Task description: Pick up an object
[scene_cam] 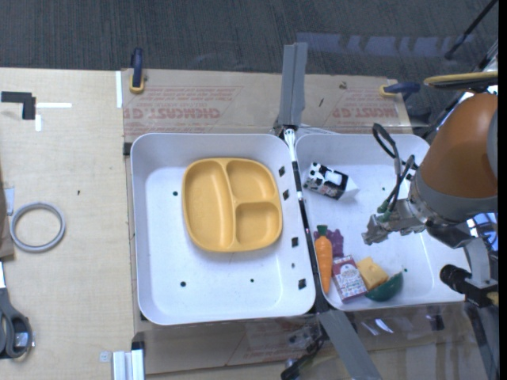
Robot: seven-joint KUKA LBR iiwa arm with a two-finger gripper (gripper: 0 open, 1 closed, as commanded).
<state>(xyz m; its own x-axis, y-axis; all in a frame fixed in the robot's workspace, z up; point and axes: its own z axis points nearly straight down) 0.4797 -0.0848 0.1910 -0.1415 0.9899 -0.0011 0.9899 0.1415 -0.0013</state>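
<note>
In the right bin [360,153] lie a black-and-white cow-patterned toy [327,181] near the back left, and along the front an orange carrot [324,261], a purple grape bunch [337,240], a red packet [347,279], a yellow cheese wedge [371,274] and a dark green piece [386,289]. My gripper [379,233] hangs over the bin's middle right, just above and to the right of the cheese wedge. Nothing shows between its fingers.
The left bin [158,291] holds a yellow three-compartment plate [232,204]. Left of the bins, on the wooden bench, lie a grey ring [36,226] and scissors [14,331]. A grey divider post [293,85] stands behind the bins' junction.
</note>
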